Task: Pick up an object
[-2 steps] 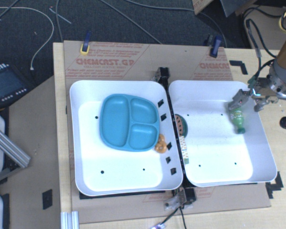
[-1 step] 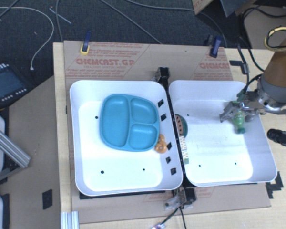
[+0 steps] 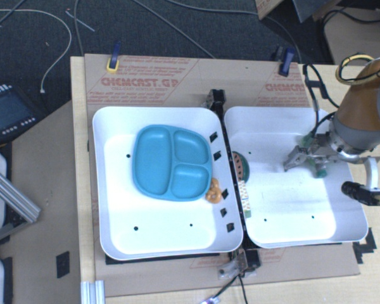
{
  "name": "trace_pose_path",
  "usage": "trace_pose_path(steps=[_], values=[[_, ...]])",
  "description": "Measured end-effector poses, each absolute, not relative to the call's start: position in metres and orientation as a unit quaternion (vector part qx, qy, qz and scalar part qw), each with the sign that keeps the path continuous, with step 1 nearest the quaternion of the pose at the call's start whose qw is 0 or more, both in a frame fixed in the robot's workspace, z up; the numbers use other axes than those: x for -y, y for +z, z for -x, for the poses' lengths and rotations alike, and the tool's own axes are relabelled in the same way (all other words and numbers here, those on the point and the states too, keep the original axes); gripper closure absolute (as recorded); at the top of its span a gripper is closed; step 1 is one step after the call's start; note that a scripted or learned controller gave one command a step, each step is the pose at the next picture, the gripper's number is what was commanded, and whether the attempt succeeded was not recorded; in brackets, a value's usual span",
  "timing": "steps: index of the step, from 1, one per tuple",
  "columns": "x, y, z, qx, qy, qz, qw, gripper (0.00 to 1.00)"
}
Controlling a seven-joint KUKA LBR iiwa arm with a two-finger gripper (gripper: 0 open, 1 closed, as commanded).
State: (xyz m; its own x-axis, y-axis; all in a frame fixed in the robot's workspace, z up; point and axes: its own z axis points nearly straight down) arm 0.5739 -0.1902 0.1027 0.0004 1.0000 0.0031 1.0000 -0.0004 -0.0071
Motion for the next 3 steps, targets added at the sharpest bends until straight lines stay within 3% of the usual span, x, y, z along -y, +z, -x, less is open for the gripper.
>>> trace_pose_path(steps=[1, 2, 3], values=[[0.191, 0.118, -0.576, 0.707, -0.0007, 0.707, 0.0, 1.0], [0.19, 0.174, -0.588, 0.708, -0.0018, 0.707, -0.003, 1.0], [0.196, 0.235, -0.583, 0.707, -0.0016, 0.707, -0.004, 1.0]])
